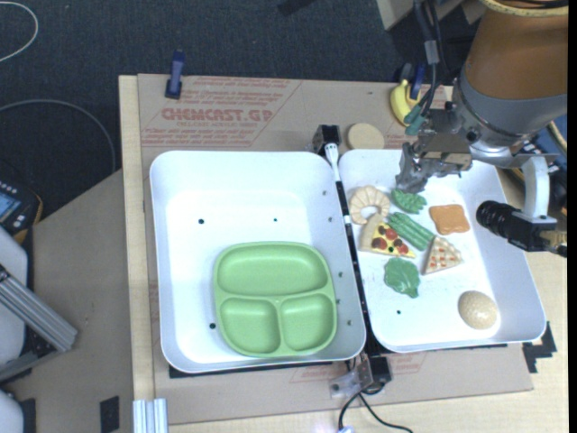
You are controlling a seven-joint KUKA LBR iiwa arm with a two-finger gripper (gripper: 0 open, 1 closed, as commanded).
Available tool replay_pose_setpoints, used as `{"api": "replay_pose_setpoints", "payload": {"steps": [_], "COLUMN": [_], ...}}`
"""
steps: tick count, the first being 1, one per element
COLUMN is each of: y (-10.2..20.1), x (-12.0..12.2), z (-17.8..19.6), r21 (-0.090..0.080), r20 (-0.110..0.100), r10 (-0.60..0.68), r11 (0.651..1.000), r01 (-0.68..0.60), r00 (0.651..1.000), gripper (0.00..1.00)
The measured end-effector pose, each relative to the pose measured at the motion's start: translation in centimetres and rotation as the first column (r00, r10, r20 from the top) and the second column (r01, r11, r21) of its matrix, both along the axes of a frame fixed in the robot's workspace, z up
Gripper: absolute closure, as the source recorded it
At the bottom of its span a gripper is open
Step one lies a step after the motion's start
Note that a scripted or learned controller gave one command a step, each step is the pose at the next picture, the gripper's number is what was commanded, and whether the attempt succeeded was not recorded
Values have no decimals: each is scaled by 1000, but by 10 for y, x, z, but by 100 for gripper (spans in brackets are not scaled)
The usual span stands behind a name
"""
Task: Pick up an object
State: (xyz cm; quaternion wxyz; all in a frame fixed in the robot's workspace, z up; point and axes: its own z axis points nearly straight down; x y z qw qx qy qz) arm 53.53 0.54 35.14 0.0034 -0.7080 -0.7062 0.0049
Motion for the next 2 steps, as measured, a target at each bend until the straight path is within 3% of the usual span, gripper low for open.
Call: {"api": "replay_pose_setpoints", "payload": {"steps": [1,2], "y": [56,80], "x": [-21,-34], "z": [-50,-18], "r21": [3,4], "r20": [4,16], "r10": [7,7], "r11": [1000,1000], "r01": [-7,-7], "r00": [1000,1000], "gripper": [100,100]}}
